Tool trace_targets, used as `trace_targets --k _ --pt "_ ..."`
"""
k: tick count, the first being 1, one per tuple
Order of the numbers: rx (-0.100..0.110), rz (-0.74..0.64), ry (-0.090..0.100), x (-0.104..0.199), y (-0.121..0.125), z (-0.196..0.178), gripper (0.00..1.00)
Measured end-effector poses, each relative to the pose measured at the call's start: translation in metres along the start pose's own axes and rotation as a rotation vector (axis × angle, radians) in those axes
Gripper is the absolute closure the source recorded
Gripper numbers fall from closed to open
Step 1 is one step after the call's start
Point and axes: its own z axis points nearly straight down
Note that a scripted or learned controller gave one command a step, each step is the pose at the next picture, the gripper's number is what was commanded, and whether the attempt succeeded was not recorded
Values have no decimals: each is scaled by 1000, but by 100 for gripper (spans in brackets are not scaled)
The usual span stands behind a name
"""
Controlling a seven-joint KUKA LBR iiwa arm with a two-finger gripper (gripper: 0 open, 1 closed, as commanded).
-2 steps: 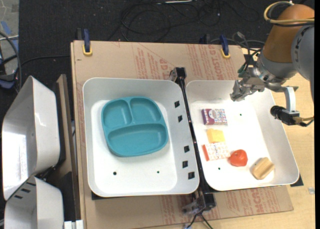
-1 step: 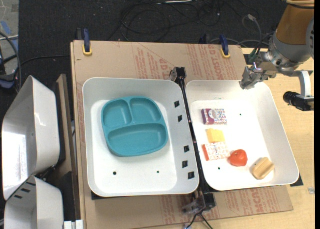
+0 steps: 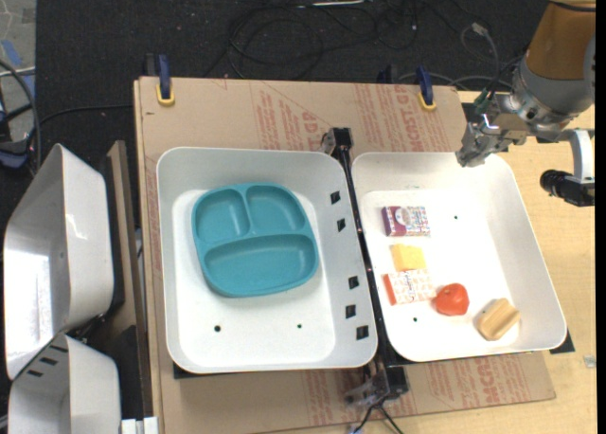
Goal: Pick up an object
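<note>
The right bin (image 3: pixel 492 181) holds a purple packet (image 3: pixel 405 221), a yellow block (image 3: pixel 408 257), an orange and white packet (image 3: pixel 407 287), a red tomato-like piece (image 3: pixel 452 299) and a tan bread-like piece (image 3: pixel 497 318). My gripper (image 3: pixel 472 152) hangs above the back right corner of that bin, well away from all of them. Nothing shows between its fingers.
The left bin (image 3: pixel 180 233) carries a teal divided plate (image 3: pixel 254 239). Black clips (image 3: pixel 341 138) join the two bins along the middle. Blue and yellow clamps (image 3: pixel 165 81) hold the brown board at the back. White tubs (image 3: pixel 52 252) stand off the bench to the left.
</note>
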Motion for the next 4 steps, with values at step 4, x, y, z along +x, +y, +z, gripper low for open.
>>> trace_targets --k 4 --pt "2 -6 3 212 5 -3 100"
